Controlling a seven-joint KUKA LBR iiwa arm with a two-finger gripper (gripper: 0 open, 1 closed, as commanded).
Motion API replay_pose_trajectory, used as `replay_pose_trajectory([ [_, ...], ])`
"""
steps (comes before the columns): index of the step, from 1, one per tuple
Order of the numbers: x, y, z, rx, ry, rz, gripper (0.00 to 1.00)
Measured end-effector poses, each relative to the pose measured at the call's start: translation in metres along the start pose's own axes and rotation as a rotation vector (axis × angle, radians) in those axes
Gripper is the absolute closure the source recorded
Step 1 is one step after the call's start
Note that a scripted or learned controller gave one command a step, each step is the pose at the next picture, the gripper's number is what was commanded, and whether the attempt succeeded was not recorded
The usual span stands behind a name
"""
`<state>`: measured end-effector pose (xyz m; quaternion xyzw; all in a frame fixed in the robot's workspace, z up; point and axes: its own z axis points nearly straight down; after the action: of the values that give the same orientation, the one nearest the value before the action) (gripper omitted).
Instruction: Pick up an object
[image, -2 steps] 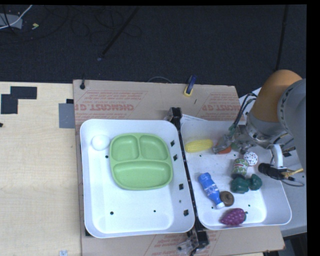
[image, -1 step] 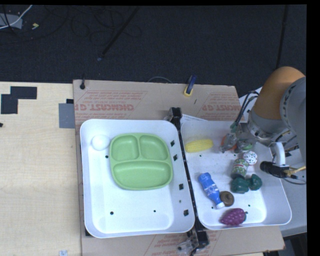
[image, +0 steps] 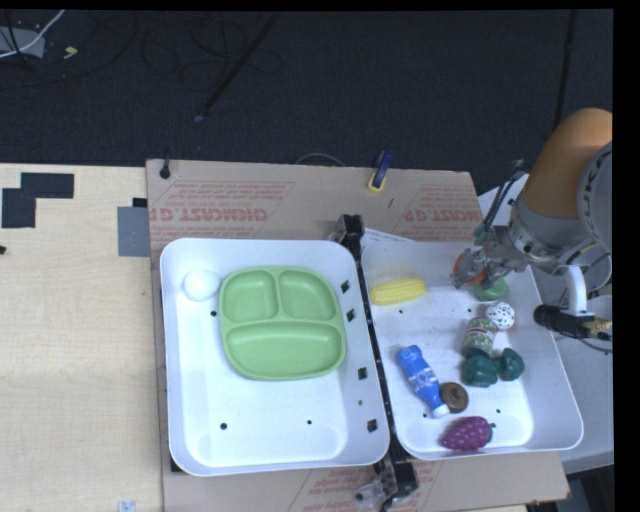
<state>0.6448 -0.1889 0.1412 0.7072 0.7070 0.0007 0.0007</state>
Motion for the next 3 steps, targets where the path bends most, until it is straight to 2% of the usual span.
replay_pose_trajectory([
  [1, 0.000, 0.002, -0.064, -0.002, -0.001, -0.001, 1.00],
  [2, -0.002, 0.002, -0.088, 0.000, 0.000, -0.002, 1.00],
  [3, 0.039, -0.029, -0.076, 0.007, 0.002, -0.002, 1.00],
])
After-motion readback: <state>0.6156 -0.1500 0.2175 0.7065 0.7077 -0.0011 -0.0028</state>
